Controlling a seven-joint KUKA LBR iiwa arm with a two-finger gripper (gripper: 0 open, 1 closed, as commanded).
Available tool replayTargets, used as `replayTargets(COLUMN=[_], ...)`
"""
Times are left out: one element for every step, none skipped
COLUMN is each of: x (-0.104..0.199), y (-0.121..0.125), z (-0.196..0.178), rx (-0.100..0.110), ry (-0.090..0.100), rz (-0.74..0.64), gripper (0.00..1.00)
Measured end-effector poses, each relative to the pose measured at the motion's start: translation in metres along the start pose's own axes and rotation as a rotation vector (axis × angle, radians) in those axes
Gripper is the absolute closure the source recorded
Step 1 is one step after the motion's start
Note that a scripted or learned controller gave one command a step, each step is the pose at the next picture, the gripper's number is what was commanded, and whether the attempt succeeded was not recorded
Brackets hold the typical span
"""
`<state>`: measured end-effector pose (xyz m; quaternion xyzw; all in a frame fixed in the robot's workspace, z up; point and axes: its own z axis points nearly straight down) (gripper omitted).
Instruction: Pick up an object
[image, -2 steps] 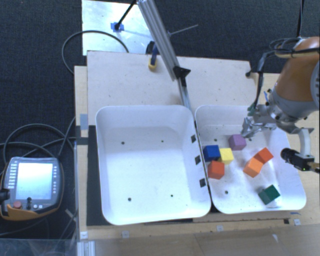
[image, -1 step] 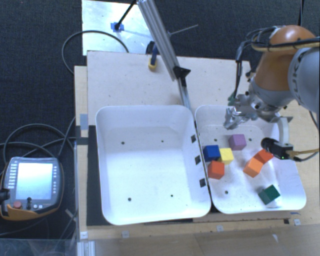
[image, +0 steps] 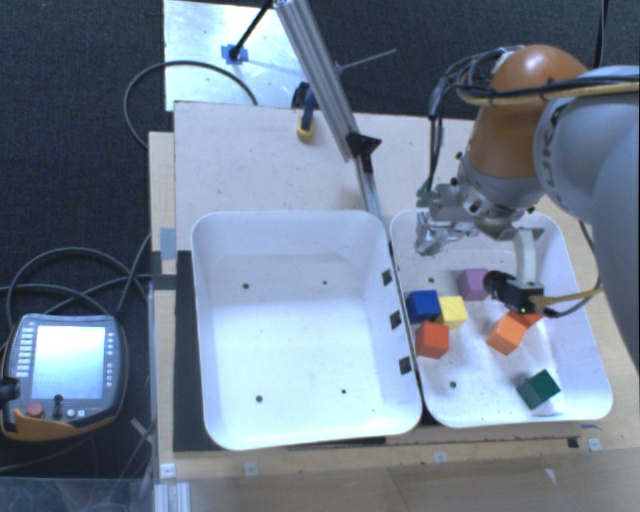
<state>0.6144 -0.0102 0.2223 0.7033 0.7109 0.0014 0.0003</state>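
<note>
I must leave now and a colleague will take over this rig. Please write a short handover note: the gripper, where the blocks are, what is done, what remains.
Gripper: over the back left part of the right bin, apart from the blocks; nothing seen held.
Blocks, all in the right bin: blue block, yellow block and red block near the left wall; purple block behind them; orange block mid-bin; green block at the front.
Done: nothing picked yet.
Left: grasp and lift one block.

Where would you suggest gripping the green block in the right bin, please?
Probably from straight above, fingers across two opposite flat sides of the green block. It lies apart from the other blocks but close to the right bin's front corner, so choose the pair clearest of the wall.
</note>
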Motion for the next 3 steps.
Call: replayTargets(x=[0.055, 0.102, 0.108], y=[0.015, 0.04, 0.033], z=[-0.014, -0.001, -0.003], rx=[-0.002, -0.002, 0.001], ry=[0.001, 0.0, -0.002], rz=[-0.001, 0.0, 0.004], gripper=[1.0, 1.0, 1.0])
